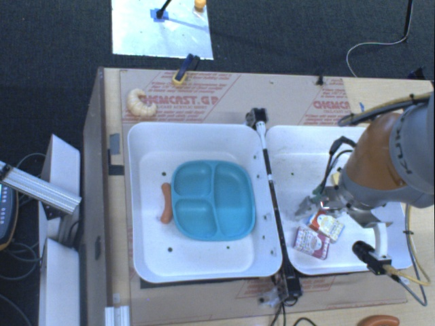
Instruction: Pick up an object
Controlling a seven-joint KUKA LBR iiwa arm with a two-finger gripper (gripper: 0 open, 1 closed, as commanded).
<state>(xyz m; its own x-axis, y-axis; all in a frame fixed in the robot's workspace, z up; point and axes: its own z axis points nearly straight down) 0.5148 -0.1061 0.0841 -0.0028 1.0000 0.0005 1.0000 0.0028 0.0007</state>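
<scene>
1. The claw (pixel 318 204) is low in the right bin (pixel 292 148), under the grey arm (pixel 397 158) with its orange band (pixel 370 156). It is too small and blurred here, so I cannot tell if it is wide, narrow or holding something.
2. Just beside the claw lie two small packets: one red and white packet (pixel 311 241) and one lighter packet (pixel 327 225), touching each other on the floor of the right bin.
3. There are two white bins side by side. The left bin (pixel 146 182) holds one blue plate (pixel 213 200) with three sections.
4. One orange sausage (pixel 166 203) lies just beside the left edge of the plate.
5. On the bench (pixel 224 94) behind the left bin rest one pale curled object (pixel 141 103) and one yellow and blue tool (pixel 185 69).
</scene>
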